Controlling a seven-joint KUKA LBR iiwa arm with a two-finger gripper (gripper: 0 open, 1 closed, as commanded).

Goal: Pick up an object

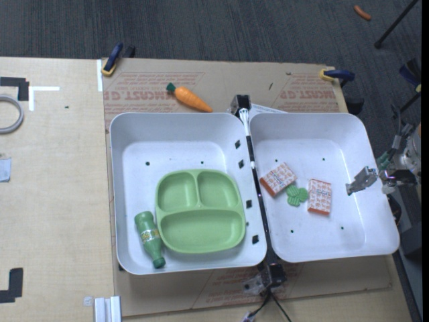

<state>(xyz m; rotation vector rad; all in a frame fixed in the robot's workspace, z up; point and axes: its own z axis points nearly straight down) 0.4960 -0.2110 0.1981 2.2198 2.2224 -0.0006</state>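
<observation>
The gripper sits at the right edge of the right bin, just inside its rim, and nothing is visible between its fingers. Whether those fingers are apart or together I cannot tell; the view of them is too small and slanted.

Nearest to it on the bin floor lies an orange-and-white packet, with clear floor between the 2. Touching that packet's left side is a small green leafy piece, and just beyond that a second orange-and-white packet, tilted. All 3 lie flat, bunched near the middle of the right bin.

The left bin holds a green divided plate with 3 compartments, and a green bottle lying on its side against the plate's lower left edge. A toy carrot lies on the cardboard behind the bins, outside both.

My reading is that the task is at the approach stage: no object has been taken. The nearest packet looks like the likeliest target. The next move would call for travelling left over it, coming down with the fingers spread across its narrow side, then closing. Since the packet lies flat and thin, a shallow descent may close on nothing, and the leafy piece touching it could be dragged along.
</observation>
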